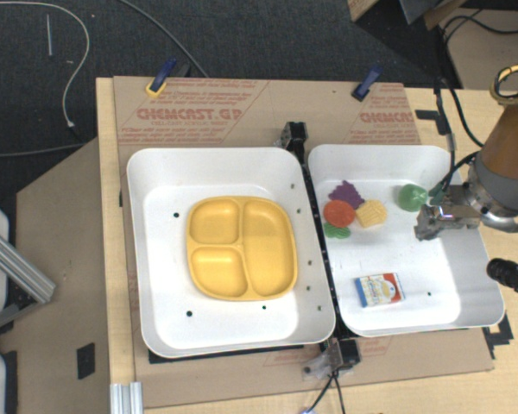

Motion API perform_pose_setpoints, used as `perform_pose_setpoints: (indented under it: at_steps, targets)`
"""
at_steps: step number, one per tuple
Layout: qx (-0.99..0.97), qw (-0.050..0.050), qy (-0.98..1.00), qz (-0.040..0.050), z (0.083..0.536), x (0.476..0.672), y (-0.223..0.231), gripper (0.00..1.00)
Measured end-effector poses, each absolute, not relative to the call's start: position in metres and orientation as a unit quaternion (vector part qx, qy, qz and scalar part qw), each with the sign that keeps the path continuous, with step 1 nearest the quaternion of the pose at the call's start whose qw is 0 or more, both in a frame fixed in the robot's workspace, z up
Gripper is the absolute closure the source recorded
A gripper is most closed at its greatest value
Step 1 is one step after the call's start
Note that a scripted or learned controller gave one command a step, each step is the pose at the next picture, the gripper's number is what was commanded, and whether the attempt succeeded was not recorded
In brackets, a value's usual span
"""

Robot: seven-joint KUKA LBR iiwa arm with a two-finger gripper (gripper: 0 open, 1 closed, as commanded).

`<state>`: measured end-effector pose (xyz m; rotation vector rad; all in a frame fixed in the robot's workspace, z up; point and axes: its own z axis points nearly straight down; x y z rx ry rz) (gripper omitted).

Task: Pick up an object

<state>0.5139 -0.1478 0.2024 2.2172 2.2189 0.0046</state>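
Note:
The right bin (pixel 466 304) holds a purple grape bunch (pixel 346 192), a red round fruit (pixel 338 213), a small green piece (pixel 336 230) just below it, a yellow corn-like piece (pixel 371 214), a green ball (pixel 410 197) and a small blue and white box (pixel 379 290). My gripper (pixel 434 221) hangs over the right side of this bin, just right of and below the green ball, and nothing shows between its fingers. The arm's grey and orange wrist (pixel 505 166) comes in from the right edge.
The left bin (pixel 155 179) carries a yellow divided plate (pixel 242 247). Both bins sit on a cardboard sheet (pixel 242 110) held by blue clamps (pixel 161 78) at the back. Black clips (pixel 293 134) join the bins at the middle. Cables run down at the right.

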Motion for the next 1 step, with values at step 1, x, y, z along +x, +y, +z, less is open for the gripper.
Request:
perform_pose_setpoints:
  at_steps: [1]
  targets:
    - [0.707,0.003,0.708,0.0021,0.2565,0.5156,-0.1479,1.0]
